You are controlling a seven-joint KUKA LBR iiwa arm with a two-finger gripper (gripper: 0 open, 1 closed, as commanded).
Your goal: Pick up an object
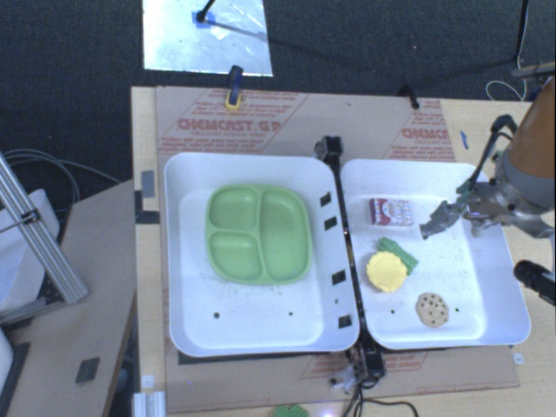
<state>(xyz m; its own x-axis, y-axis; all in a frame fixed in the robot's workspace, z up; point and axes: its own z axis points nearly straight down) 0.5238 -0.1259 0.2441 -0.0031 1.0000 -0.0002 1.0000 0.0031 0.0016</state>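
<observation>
Single fixed overhead camera, slanted down on both bins (261,320), perhaps mid-distance.

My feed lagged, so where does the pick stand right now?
Done: nothing lifted. The small red-and-white box, yellow piece, green piece and cookie all lie in the right bin. In hand: the end effector sits above that bin, right of the box, carrying nothing visible. Left: descend, grasp one object and lift.
</observation>
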